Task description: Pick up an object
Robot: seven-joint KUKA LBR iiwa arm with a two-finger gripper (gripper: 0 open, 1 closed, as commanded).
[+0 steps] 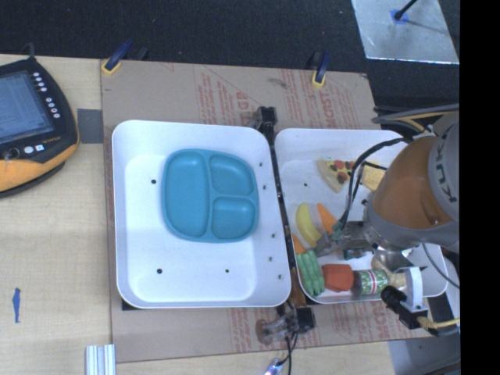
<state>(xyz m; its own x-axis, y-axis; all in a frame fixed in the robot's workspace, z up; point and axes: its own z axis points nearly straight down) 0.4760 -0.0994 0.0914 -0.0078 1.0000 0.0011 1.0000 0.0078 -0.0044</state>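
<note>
Below us we see two shallow white bins side by side on a sheet of brown cardboard clamped to the bench. In the left bin (pixel 133 209) a teal divided plate (pixel 209 195) with three compartments lies flat, a little toward the far side and well apart from everything else.

Toward the right bin (pixel 293 151) the grey arm (pixel 418 186), with its orange band, reaches in from the right and covers much of that bin's right half. Its gripper (pixel 344 241) sits low over the middle of the bin, just beside a cluster of toy food. We cannot tell how the claw stands, since the wrist hides it, and we see nothing clearly held in it.

Among the objects, a pizza slice (pixel 334 172) lies near the far wall of the right bin. A yellow banana (pixel 307 223) and an orange carrot (pixel 326 216) lie close together near the bin's left wall, next to the gripper. Nearer to us a green vegetable (pixel 310 272) lies along the left wall, and just beside it a bottle (pixel 355 279) with a red body lies on its side by the near wall.

At the far left of the bench we see a control pendant (pixel 31 123) with a grey screen and an orange casing.
</note>
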